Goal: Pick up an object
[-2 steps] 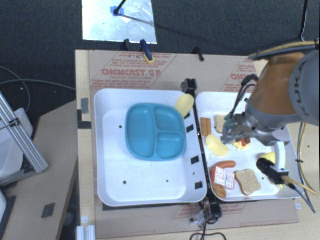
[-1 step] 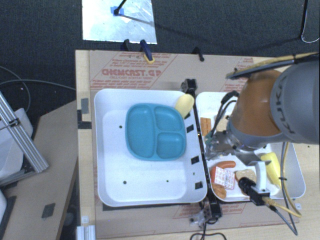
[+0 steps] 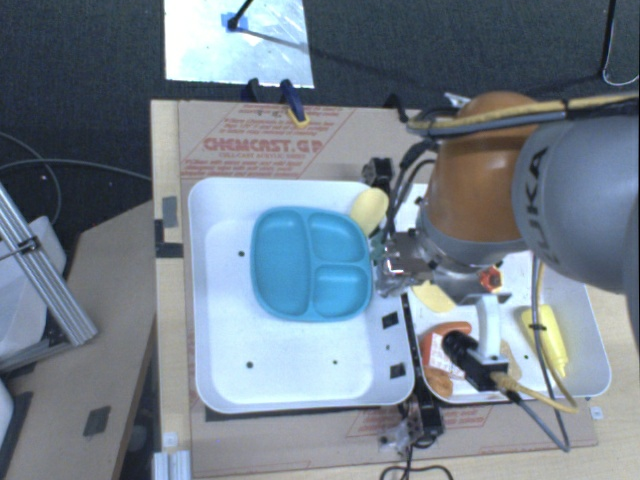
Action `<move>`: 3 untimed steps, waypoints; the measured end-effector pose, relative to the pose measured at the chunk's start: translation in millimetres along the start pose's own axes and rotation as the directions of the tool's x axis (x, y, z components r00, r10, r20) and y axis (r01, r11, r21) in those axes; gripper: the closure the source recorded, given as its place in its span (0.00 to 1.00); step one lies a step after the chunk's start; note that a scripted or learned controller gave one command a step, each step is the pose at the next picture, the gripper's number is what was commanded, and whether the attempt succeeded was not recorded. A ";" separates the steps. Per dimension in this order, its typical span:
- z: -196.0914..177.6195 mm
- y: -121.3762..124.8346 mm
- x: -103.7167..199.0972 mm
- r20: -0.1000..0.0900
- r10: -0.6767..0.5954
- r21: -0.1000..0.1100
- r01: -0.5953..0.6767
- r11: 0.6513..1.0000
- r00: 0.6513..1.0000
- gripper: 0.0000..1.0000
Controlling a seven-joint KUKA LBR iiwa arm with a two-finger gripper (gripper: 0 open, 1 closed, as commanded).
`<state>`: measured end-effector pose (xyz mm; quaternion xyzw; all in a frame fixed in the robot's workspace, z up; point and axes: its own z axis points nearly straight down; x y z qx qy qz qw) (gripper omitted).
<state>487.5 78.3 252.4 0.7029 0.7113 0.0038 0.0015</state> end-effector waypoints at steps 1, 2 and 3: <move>3.4 -0.6 -4.6 0.003 0.009 0.006 -0.009 1.000 1.000 0.00; 97.5 63.3 44.2 0.002 0.003 0.006 -0.003 1.000 1.000 0.00; 83.0 61.3 41.3 0.002 0.005 0.006 -0.005 1.000 1.000 1.00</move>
